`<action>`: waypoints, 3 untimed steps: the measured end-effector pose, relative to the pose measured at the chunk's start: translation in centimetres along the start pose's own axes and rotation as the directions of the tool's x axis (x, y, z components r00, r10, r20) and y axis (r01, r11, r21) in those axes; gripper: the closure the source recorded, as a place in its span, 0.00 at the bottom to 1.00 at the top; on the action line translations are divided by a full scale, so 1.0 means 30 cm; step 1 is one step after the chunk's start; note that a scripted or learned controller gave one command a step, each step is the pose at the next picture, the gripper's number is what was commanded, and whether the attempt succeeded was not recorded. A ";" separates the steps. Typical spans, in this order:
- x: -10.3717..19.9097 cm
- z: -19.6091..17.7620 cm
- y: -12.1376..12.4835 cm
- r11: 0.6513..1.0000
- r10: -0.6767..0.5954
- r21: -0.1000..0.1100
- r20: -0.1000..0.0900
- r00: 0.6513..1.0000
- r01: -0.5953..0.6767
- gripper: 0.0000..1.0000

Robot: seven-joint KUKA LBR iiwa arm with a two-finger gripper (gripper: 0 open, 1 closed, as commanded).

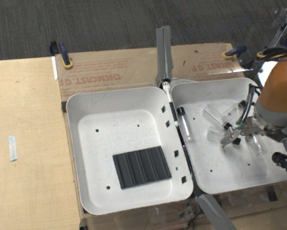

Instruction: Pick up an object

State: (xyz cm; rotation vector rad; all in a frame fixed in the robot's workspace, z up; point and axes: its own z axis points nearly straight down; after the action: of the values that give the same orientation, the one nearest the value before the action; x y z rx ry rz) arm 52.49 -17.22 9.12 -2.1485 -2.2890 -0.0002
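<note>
From above, my gripper point(236, 137) sits low in the right bin point(211, 173) among clear plastic pieces point(216, 114) (hard to separate). I should centre over one piece before lifting. Grip state: cannot tell.

Worktop point(30, 200), left of frame: pale wood/ply, matt, smooth. Cardboard sheet point(129, 72) under the bins: brown, matt, w/ red print. Left bin point(80, 144) & right bin point(211, 173): white plastic, smooth, slight sheen, speckled w/ small dark marks. Ribbed pad point(141, 167) in left bin, lower centre: dark grey, matt, looks like ridged rubber or plastic. Clear cups point(220, 116) in right bin: transparent plastic, glossy. Floor point(122, 12), top of frame: dark grey carpet, rough weave. Arm point(281, 90), right edge: glossy orange band, grey satin shell. Divider bar point(164, 53), top centre: grey metal, dull.
</note>
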 end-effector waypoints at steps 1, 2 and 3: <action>-0.019 -0.002 0.177 1.000 -0.002 -0.001 0.002 1.000 0.002 0.00; -0.058 -0.002 0.332 1.000 -0.031 -0.001 0.003 1.000 0.031 0.00; -0.058 -0.033 0.332 0.999 -0.033 0.000 0.005 0.999 0.033 1.00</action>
State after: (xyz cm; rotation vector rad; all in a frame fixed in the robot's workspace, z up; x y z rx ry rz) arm 62.55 -18.34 10.08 -2.1129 -2.3270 0.0044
